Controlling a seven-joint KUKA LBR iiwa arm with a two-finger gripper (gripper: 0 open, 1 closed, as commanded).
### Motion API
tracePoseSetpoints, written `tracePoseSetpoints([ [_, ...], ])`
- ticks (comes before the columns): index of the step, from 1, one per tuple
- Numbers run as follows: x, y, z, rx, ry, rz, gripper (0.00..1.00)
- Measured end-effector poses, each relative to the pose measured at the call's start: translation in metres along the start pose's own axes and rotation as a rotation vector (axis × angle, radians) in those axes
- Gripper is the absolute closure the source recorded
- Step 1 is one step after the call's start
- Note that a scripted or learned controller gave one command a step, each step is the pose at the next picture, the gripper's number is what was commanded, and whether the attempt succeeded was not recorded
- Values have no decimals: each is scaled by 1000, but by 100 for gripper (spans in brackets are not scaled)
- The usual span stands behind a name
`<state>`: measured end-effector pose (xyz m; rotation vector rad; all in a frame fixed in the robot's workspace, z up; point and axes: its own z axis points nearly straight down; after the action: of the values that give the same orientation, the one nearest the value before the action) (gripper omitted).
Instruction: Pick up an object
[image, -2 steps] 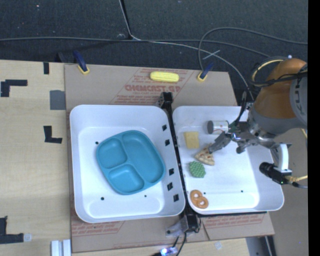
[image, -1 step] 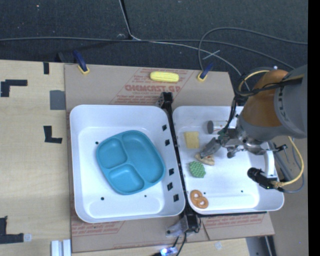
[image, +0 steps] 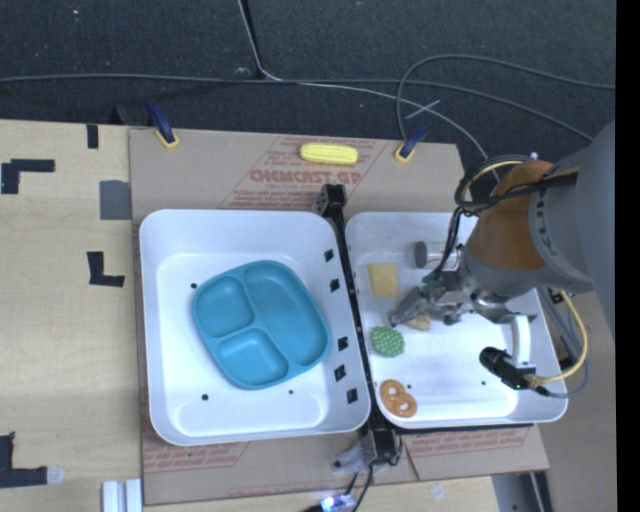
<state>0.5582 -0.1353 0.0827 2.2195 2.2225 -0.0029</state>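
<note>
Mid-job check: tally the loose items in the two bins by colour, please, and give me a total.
Blue: 1, the plate in the left bin
Green: 1, the ball in the right bin
Pale yellow: 1, the block
Orange-brown: 1, the pretzel
Grey: 1, the small piece
Total: 5. Anything under the tool is hidden.

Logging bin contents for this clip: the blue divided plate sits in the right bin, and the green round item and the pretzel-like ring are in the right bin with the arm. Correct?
Not quite. The camera view shows the blue divided plate in the left bin, not the right one. The rest stands: the green round item and the pretzel-like ring lie in the right bin, where the arm reaches in.
</note>
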Motion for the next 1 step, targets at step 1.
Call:
tracePoseSetpoints([
  [1, 0, 1, -13, -3, -1, 0, 100],
])
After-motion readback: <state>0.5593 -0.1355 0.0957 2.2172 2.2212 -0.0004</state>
